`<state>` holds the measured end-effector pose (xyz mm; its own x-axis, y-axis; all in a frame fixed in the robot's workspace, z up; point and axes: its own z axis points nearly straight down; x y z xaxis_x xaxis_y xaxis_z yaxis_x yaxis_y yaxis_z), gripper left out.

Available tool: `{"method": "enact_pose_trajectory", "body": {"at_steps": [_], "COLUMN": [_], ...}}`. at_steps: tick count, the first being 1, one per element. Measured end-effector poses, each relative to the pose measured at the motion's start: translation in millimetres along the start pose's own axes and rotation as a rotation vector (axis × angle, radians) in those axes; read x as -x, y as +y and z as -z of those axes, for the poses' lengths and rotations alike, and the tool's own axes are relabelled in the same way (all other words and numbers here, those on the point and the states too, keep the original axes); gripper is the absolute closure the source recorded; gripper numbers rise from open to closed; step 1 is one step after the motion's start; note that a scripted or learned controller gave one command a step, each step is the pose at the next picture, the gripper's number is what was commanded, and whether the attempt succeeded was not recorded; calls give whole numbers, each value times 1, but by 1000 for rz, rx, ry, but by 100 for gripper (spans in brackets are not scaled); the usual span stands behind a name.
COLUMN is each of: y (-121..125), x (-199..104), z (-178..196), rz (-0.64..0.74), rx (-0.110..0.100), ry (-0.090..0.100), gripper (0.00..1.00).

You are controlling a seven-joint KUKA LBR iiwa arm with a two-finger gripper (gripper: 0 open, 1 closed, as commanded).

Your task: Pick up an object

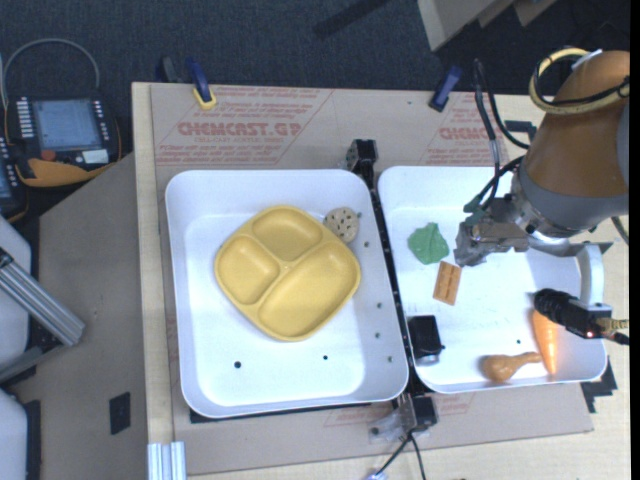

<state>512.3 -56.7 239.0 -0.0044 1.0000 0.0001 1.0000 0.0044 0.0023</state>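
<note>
Figure: right bin (560, 373), arm over its upper half. You see the claw (470, 251) hanging just above the orange block (447, 284), which lies directly below its tip; whether the claw is wide or narrow you cannot tell. The green leaf piece (429, 242) sits just left of the claw, the carrot (549, 346) and the tan gourd (509, 366) well below it. The block looks rigid, light and flat-sided: take it across its short width, mid-length.
</note>
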Motion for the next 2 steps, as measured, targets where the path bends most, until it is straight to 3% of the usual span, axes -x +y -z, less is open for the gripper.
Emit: {"method": "enact_pose_trajectory", "body": {"at_steps": [2], "y": [10], "x": [-104], "z": [-17], "rz": [-3], "rx": [-2], "ry": [-1], "gripper": [100]}}
